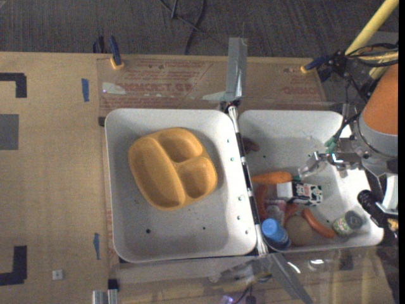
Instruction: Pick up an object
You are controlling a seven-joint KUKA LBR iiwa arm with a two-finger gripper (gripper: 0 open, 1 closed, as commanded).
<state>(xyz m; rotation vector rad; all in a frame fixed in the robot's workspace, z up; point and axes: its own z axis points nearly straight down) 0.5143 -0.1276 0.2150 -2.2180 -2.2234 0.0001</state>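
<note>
Overhead view. Left bin (120, 170) holds an orange divided tray (172, 167). Right bin (285, 128) holds clustered items: carrot (272, 177), small carton (307, 194), blue-capped bottle (274, 231). The gripper (319, 160) hangs above the carton; its opening cannot be told, apparently holding nothing.

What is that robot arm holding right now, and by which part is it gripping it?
Nothing that I can see. The end effector hangs over a bare stretch of the right bin, above the pile of small items, with no object between its tips.
</note>
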